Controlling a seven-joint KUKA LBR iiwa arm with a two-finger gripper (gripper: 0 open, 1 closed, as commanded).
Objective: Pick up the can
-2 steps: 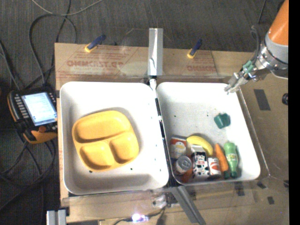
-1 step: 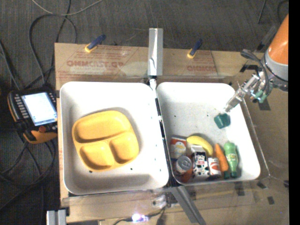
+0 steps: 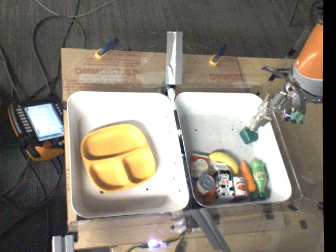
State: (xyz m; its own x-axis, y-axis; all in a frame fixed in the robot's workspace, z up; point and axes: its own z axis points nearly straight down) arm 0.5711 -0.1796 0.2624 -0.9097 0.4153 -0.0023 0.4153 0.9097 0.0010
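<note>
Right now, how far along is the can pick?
Nothing looks done: the can lies among the toy food at the near end of the right bin. The gripper hangs over the bin's far right part, apart from the can. Reaching, gripping and lifting remain.

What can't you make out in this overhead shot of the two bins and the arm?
- Pincer: fingers blurred against the right bin, so their state is unreadable.
- Can: label too small, its lower side crowded by neighbouring items.
- Arm: cut off by the picture's right edge.
- Carton: print too small to read.
</note>
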